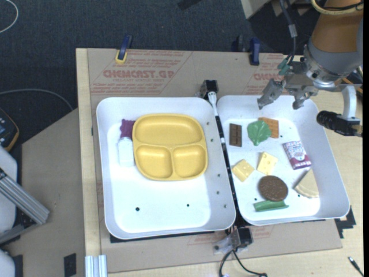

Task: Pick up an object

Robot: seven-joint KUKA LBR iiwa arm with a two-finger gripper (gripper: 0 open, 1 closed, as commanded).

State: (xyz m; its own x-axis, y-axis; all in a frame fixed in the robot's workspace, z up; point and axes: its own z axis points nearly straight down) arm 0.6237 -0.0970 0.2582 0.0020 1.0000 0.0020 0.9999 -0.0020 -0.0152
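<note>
I have the two-finger grey gripper (283, 99) hovering over the far edge of the right-hand shallow white bin (328, 154), its fingers spread wide with nothing between them. The nearest candidate is the crumpled green leaf-shaped toy (259, 131), which lies just on my side of the gripper and touches the orange cracker-like square (271, 127) behind it. From that leaf, the dark brown chocolate-bar rectangle (235, 134) sits beside it toward the left bin, the two pale yellow cheese wedges (255, 166) lie nearer the camera, and the round brown cookie (272, 187) is nearer still. I judge the leaf the easiest target (it stands proud of the bin floor), so I would centre over it, descend straight, and straddle it without catching the cracker.
</note>
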